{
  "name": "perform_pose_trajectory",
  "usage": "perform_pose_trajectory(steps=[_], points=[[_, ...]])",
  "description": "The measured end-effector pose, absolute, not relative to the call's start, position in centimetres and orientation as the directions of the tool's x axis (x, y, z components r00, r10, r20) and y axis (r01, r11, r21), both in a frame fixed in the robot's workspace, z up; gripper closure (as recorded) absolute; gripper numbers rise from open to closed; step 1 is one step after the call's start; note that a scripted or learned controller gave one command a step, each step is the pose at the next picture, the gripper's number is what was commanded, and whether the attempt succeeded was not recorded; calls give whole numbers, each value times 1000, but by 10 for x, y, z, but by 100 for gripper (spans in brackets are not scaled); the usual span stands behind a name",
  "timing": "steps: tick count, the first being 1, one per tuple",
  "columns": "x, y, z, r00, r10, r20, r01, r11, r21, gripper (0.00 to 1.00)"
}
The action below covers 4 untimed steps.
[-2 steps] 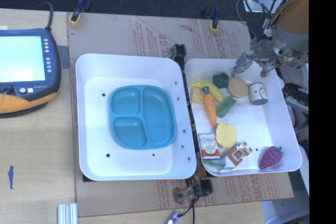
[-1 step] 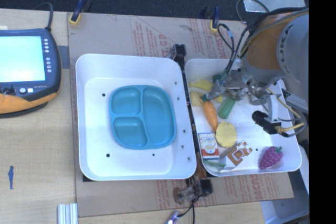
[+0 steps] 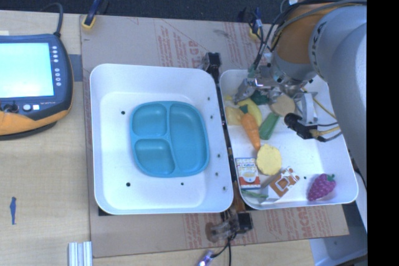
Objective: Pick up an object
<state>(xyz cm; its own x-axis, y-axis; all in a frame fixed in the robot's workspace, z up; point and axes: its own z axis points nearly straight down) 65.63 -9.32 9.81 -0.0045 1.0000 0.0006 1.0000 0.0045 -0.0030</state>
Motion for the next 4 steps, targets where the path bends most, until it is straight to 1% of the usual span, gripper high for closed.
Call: perform_pose_trajectory(steps=[2,3,4], points=[[656,-95,92,-3,1000,1,1000,3,-4,0],[650,-93,92,-2,1000,1,1000,2,-6,0],[636,-96,92,-3,1000,0,1000,3,-5,0]])
